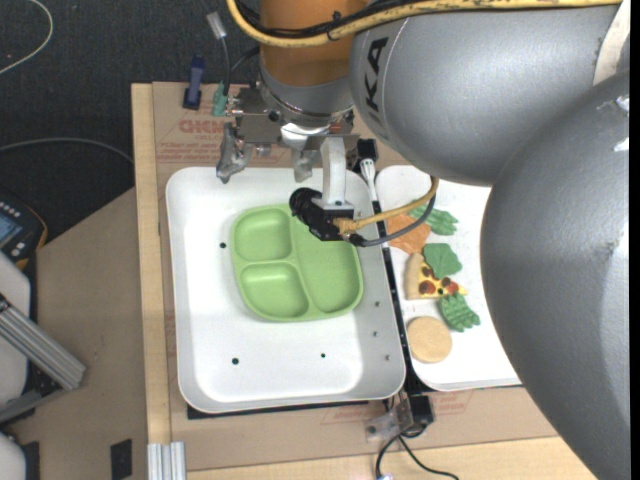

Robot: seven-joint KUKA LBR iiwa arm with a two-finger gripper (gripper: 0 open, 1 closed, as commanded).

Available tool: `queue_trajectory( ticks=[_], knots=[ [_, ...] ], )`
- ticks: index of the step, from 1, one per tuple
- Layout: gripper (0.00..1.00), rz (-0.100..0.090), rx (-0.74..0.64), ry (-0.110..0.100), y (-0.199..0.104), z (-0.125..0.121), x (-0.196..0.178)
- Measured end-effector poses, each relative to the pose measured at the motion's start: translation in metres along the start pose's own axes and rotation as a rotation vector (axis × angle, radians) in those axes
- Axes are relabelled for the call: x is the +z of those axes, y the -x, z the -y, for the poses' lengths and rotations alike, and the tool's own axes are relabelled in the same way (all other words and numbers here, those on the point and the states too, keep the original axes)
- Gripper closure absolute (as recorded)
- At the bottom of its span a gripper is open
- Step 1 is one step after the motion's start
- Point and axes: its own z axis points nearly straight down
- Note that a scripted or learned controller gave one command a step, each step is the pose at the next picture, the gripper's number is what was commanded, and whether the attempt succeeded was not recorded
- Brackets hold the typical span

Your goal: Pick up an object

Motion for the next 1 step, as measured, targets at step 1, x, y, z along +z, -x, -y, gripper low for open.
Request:
queue_trajectory(
  ticks=[1],
  knots=[
    [1.0, 0.004, 0.008, 0.002, 0.006, -0.0025, -0.0091]
  ],
)
